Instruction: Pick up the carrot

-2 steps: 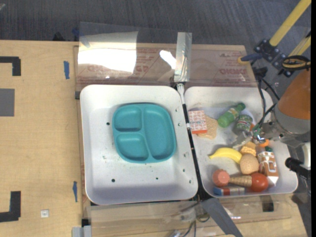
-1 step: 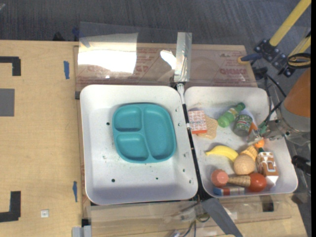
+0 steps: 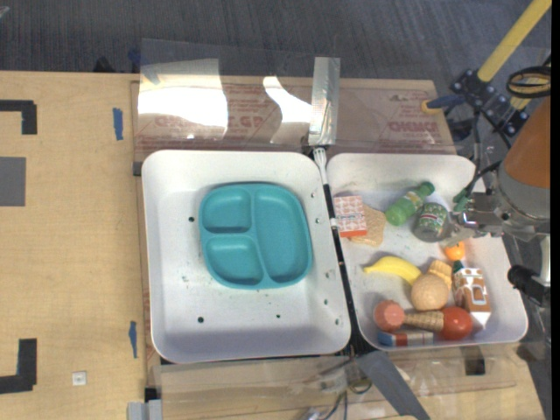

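Carrot point(image 3: 452, 252) lies near the right wall of the right bin point(image 3: 516, 322), just above a small carton point(image 3: 471, 289) and right of the banana point(image 3: 393, 269). Gripper point(image 3: 464, 218) sits low just above the carrot, beside a can point(image 3: 430, 221); can't tell if jaws are open or closed. Teal plate point(image 3: 256, 234) in left bin point(image 3: 166, 261).

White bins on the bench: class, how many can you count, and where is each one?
2. The left bin holds a teal divided plate; the right bin beside it holds the toy food.
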